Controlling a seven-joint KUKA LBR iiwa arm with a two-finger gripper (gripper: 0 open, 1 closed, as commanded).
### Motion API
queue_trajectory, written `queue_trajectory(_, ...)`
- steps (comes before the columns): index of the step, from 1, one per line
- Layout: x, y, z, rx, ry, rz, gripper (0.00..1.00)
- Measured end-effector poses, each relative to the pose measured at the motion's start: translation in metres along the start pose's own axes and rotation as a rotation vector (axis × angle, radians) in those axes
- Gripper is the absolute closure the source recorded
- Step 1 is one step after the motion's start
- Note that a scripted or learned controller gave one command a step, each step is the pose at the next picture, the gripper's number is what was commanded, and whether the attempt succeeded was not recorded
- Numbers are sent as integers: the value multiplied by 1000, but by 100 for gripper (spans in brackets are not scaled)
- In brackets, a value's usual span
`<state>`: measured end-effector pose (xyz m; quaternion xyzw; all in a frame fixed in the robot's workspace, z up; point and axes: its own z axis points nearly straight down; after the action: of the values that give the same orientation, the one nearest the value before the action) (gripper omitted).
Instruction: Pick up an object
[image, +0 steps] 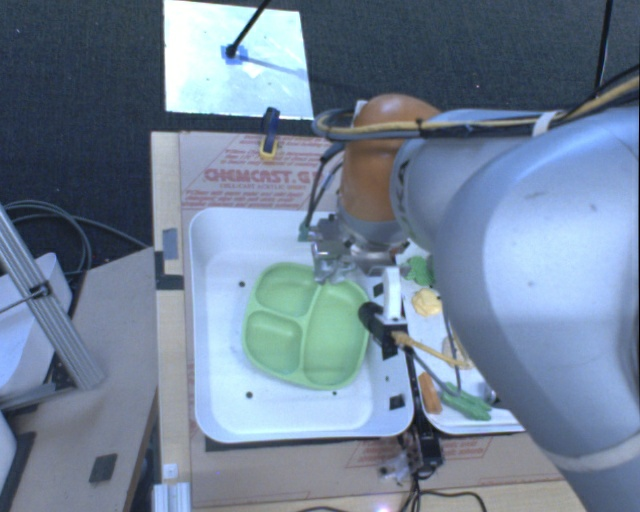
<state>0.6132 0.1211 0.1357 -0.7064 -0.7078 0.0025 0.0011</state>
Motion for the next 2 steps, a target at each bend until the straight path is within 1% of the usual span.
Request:
queue_trajectory(1, 15, 40, -91, -13, 3, -3, 100)
queue_trajectory(2, 14, 37, -85, -2, 1, -2, 0)
